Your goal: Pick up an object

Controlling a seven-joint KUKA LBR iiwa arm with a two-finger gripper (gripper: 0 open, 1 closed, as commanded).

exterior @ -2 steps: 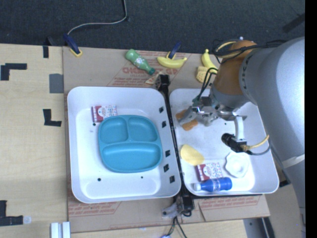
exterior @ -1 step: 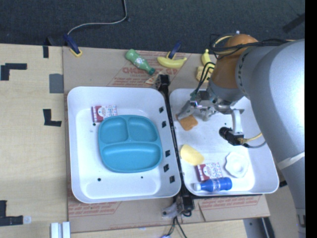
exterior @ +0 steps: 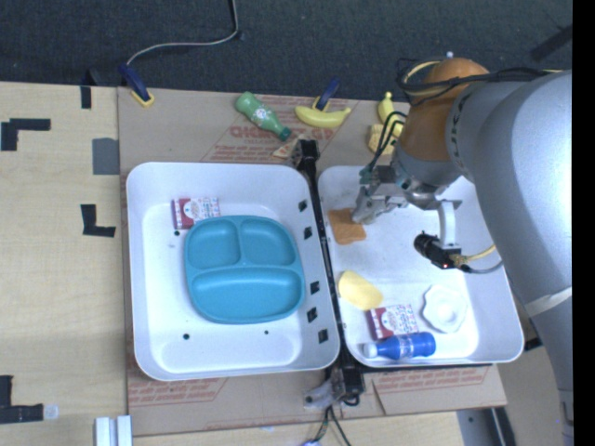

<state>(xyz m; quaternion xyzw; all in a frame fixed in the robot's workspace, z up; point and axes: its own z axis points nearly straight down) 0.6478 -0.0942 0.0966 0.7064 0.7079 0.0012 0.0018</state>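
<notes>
1. Presently, the gripper [exterior: 364,208] is low in the right bin [exterior: 493,337], at its upper-left part, directly over a flat tan-orange piece [exterior: 348,229] resembling a slice of toast. Whether the fingers are released or clenched cannot be told, nor whether they touch the piece.
2. The tan-orange piece lies flat on the bin floor, close to the divider between the bins, its upper-right corner hidden beneath the gripper.
3. Right bin contents: a yellow rounded item [exterior: 359,291] below the piece; a small red-and-white carton [exterior: 393,320]; a blue bottle [exterior: 401,347] lying on its side along the front wall; a white round item [exterior: 443,308] near the right side.
4. Left bin [exterior: 149,249] contents: a blue sectioned plate [exterior: 245,268] at the centre; a second red-and-white carton [exterior: 195,212] just beside its upper-left edge.
5. Behind the bins, on the bench: a green bottle [exterior: 260,114] and a banana [exterior: 322,115].
</notes>
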